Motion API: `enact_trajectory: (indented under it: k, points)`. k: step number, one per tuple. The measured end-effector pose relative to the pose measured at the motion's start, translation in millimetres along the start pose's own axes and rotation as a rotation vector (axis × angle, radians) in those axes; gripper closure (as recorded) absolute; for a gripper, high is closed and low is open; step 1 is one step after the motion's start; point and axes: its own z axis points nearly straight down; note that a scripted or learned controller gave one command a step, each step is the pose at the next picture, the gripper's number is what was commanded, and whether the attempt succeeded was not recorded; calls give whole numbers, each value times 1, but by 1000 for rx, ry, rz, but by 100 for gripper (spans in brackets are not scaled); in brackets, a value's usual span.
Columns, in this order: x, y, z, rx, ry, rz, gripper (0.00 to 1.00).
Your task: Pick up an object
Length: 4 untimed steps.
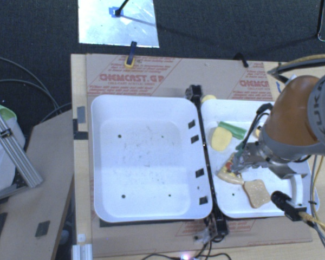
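Camera view, fingers (234, 166) over pizza slice (231, 176) in right bin (227, 210), grip state unclear, toast (256, 193) nearby

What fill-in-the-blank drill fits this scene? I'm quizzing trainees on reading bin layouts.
1. The toy items lie in the ____ bin as the camera sees it.
2. The pincer is low over the ____ slice.
3. The toast slice lies nearer the camera than the ____ pale item.

Missing words: right; pizza; yellow
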Motion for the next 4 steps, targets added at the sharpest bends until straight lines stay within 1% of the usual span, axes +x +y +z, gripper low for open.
enact_trajectory:
  k: [1, 2, 3, 4]
  points:
    - [-47, 4, 91, -16, -6, 13, 100]
    - [-40, 5, 88, -25, -16, 13, 100]
    - [-47, 7, 88, -24, -4, 8, 100]
    - [-44, 19, 89, -15, -9, 9, 100]
